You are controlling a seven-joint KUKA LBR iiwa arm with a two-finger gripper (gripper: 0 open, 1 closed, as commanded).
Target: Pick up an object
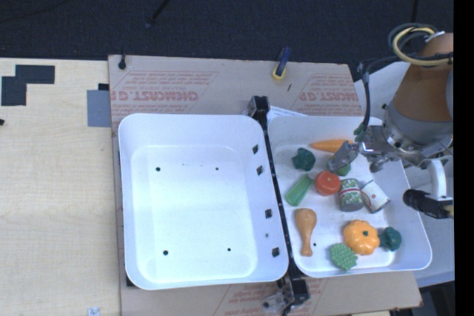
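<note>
Nearest the lens, green broccoli (341,256) and an orange pumpkin (361,236) crowd the right bin (422,251), toys lying loose for picking, while at two o'clock the gripper (346,158) dips beside the carrot (329,146), its grip unreadable.

Both bins (133,159) were white. In the right one lay an orange carrot (328,146), a red tomato (327,183), a green cucumber (298,190), a tan drumstick (305,226) and an orange pumpkin (360,236). My arm (426,89) wore orange.
</note>
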